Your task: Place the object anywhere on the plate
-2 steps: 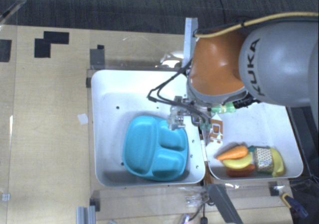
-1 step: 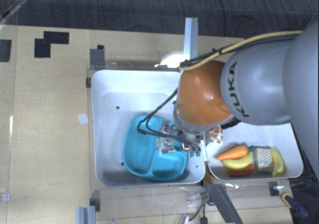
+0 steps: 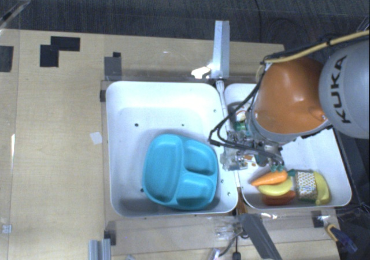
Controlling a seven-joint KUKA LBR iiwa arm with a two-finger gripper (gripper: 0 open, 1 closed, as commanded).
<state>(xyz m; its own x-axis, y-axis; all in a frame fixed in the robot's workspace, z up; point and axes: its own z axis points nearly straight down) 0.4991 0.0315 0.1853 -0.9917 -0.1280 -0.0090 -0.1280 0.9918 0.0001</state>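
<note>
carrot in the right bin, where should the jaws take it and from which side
Probably across the middle of the carrot, coming straight down from above. It lies on its side atop the pile, on the banana, so its upper face is open. Close across its narrow width, not along its length. The gripper hangs just left of it, nearly in place.

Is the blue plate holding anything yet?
Empty: the blue plate shows bare compartments; the toy carrot lies in the right bin.

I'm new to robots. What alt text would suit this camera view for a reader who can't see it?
A grey and orange robot arm reaches over two white bins. The left bin holds a blue divided plate; the right bin holds a toy carrot, a banana and a corn cob.
</note>
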